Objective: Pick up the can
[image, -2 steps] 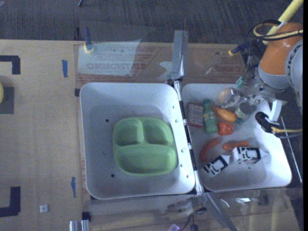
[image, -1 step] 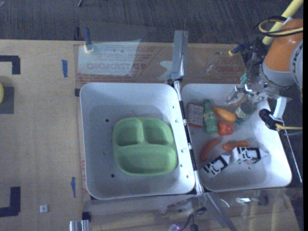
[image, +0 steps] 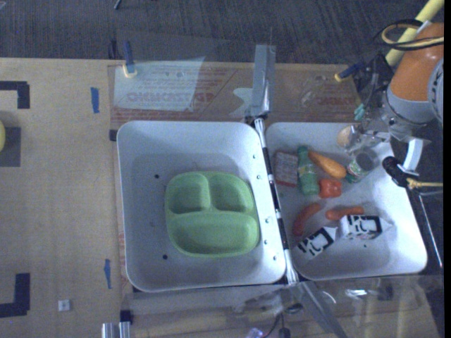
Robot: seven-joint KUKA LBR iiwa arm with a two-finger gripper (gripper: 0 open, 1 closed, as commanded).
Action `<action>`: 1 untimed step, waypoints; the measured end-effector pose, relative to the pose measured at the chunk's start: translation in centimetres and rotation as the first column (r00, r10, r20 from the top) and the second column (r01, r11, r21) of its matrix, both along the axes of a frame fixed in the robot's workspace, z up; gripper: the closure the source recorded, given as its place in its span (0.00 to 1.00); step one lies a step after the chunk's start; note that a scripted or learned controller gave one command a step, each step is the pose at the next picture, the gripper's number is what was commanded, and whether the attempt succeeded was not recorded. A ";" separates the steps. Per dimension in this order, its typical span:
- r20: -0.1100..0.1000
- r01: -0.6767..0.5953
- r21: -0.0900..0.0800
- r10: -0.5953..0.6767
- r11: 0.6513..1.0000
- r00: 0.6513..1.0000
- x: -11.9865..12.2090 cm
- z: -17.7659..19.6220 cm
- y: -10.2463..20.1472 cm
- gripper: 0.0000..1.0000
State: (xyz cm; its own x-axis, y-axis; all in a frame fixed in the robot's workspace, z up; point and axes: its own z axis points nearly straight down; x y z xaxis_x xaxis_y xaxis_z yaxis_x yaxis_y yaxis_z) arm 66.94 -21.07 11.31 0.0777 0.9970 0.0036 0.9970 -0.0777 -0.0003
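A: Where's your can (image: 360, 166)?
B: A small round tin, upper part of the right bin (image: 405, 259), beside the carrot (image: 328, 165); you see the gripper (image: 366, 138) above, grip unclear.

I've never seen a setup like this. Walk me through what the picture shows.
One camera looks down at a slant on a bench with two white bins. The left bin holds a green divided plate. The right bin holds toy food: a carrot, a green bottle, red pieces and two black-and-white cartons. The grey and orange robot arm reaches in from the right. Its end effector is at the right bin's top edge, just above a small can. Nothing can be seen held.
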 end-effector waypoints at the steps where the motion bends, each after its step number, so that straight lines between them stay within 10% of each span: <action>1: 0.006 0.147 -0.005 -0.147 0.989 0.989 -0.1 11.2 2.7 1.00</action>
State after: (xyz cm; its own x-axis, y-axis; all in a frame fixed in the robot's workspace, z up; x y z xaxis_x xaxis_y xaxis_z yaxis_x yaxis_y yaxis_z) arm 66.83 -18.40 22.53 0.2237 0.9747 -0.0009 0.9746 -0.2237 0.0056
